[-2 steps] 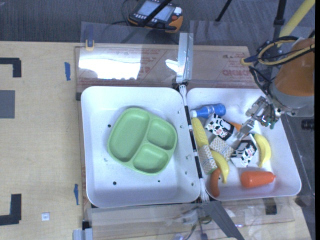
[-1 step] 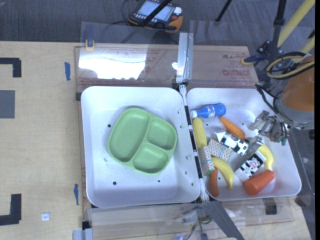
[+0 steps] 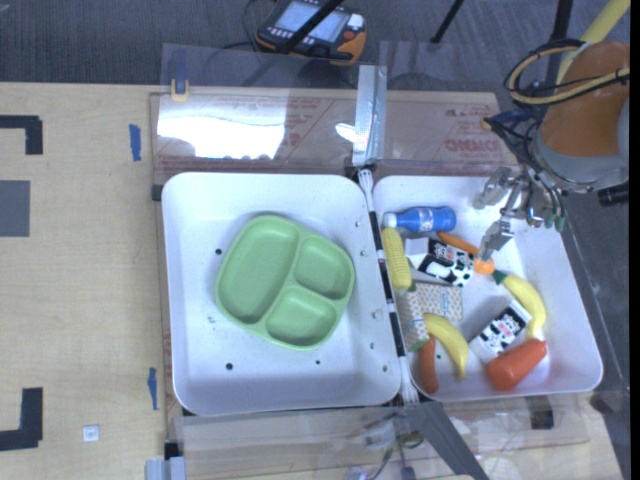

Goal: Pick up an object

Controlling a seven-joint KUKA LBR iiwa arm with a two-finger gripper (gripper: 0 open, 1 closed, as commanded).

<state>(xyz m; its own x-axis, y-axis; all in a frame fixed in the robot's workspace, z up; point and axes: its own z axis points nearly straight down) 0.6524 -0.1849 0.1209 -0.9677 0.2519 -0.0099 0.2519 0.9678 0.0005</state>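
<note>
A camera looks down at a slant on two shallow white bins side by side. The left bin (image 3: 190,368) holds a green divided plate (image 3: 287,280). The right bin (image 3: 575,308) holds a heap of toy food: a blue bottle (image 3: 420,219), a corn cob (image 3: 397,258), two bananas (image 3: 450,340) (image 3: 528,302), a carrot (image 3: 465,245), a red pepper-like piece (image 3: 516,362) and two black-and-white cartons (image 3: 444,263) (image 3: 500,329).

The grey arm reaches in from the right. Its gripper (image 3: 497,238) hangs low over the back of the right bin, one finger (image 3: 494,238) just above the carrot's tip. Nothing sits between the fingers, and I cannot tell how wide they stand.

This looks like the approach step. Next, the gripper likely needs to drop onto one toy and close.

The wrist is partly cut off, and the heap's lower items overlap.
</note>
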